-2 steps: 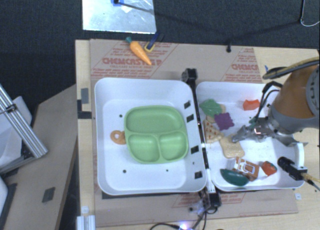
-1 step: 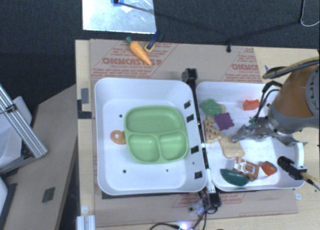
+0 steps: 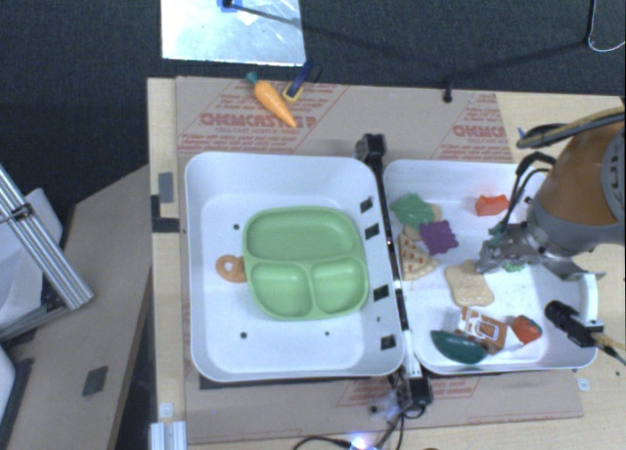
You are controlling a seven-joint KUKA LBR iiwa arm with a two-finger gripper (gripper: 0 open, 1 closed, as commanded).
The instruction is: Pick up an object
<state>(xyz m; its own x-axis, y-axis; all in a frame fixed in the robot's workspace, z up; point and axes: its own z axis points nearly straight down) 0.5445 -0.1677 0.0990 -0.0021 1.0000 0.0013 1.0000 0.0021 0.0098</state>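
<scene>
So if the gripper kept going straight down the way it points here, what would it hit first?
Most likely the beige slice of bread, which lies just below and left of the gripper in the right bin. Depth is unclear, so it may land on bare bin floor beside it.

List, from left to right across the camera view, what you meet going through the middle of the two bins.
Small pretzel → green divided plate → waffle piece → purple piece → gripper → orange band on the arm.

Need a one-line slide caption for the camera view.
Gripper low in the right bin beside a beige bread slice.
</scene>
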